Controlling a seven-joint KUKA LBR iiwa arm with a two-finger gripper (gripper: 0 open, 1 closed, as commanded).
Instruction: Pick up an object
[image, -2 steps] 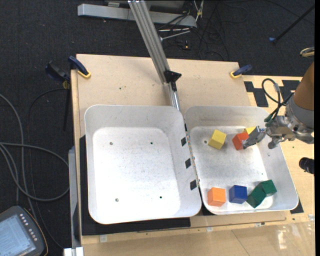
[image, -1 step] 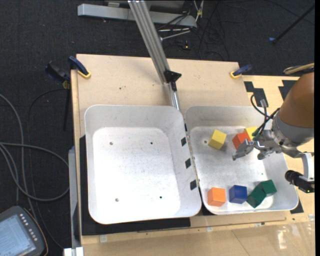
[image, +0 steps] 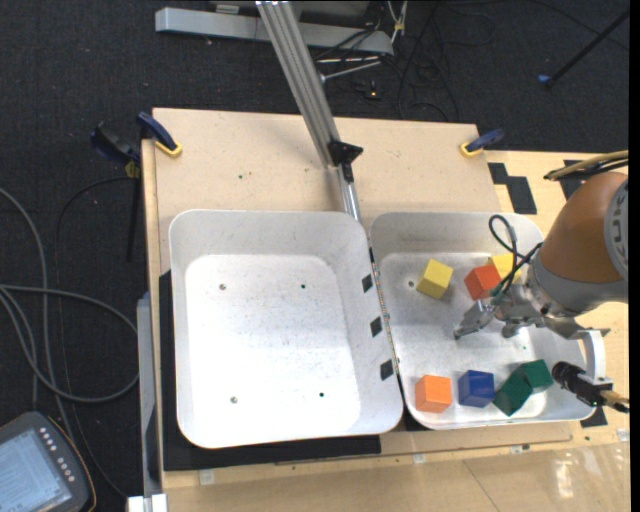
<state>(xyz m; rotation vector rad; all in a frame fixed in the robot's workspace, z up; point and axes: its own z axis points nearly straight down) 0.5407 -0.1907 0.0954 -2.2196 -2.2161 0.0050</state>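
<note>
Gripper (image: 472, 325) hangs in right bin (image: 400, 262) — fingers spread, nothing between — no legible writing.

Overhead view of a bench (image: 260, 160) with two white bins. The arm (image: 590, 245) reaches into the right bin (image: 400, 300); its gripper (image: 478, 322) sits low among a yellow cube (image: 436, 279), red cube (image: 482, 281), orange cube (image: 433, 393), blue cube (image: 477, 388) and green block (image: 522, 387). The left bin (image: 270, 320) adjoins it.
</note>
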